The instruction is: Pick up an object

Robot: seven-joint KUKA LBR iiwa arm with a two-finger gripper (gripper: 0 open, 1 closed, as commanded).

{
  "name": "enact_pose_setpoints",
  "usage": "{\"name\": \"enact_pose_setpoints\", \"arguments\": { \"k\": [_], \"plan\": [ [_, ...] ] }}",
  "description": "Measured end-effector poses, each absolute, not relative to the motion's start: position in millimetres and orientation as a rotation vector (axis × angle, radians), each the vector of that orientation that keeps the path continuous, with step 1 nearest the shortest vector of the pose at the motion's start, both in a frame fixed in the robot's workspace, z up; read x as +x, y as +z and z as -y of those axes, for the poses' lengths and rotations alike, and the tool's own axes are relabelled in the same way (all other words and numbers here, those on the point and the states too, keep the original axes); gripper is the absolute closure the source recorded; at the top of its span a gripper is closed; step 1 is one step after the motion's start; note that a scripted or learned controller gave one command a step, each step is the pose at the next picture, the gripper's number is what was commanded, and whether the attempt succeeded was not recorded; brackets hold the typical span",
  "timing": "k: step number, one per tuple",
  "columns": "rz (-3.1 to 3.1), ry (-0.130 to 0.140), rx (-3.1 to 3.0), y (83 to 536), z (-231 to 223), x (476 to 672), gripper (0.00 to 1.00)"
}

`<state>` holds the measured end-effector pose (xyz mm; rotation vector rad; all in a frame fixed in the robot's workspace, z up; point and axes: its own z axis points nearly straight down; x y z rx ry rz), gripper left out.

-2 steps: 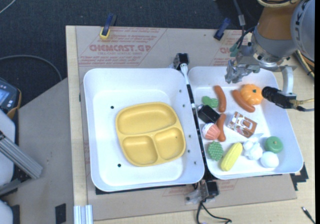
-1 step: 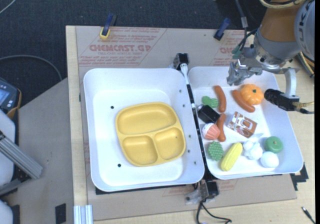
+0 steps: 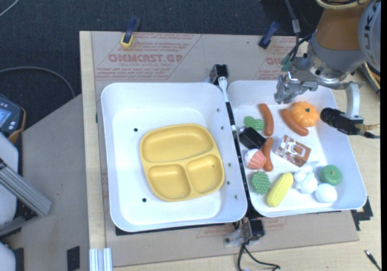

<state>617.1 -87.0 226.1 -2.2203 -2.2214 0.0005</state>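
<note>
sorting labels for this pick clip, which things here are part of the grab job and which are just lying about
Part of the job:
- grey two-finger gripper, above the right bin's far end
- orange pumpkin-shaped toy close beside it
- orange sausage-shaped toy
- yellow toy corn cob
- shallow white right bin holding the toys

Just lying about:
- yellow three-compartment plastic tray in the left bin
- blue-and-yellow clamp on the board's far edge

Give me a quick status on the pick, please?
Tool hovering at right bin far edge, nothing held. Orange toy just beside it, untouched. Hot dog and packet crowd close.
</note>
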Motion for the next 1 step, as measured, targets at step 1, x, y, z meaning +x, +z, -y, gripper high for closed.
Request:
{"name": "enact_pose_setpoints", "arguments": {
  "k": [1],
  "plan": [
    [2.224,-0.001,-2.225,227.5,96.7,623.8,1.00]
  ]
}}
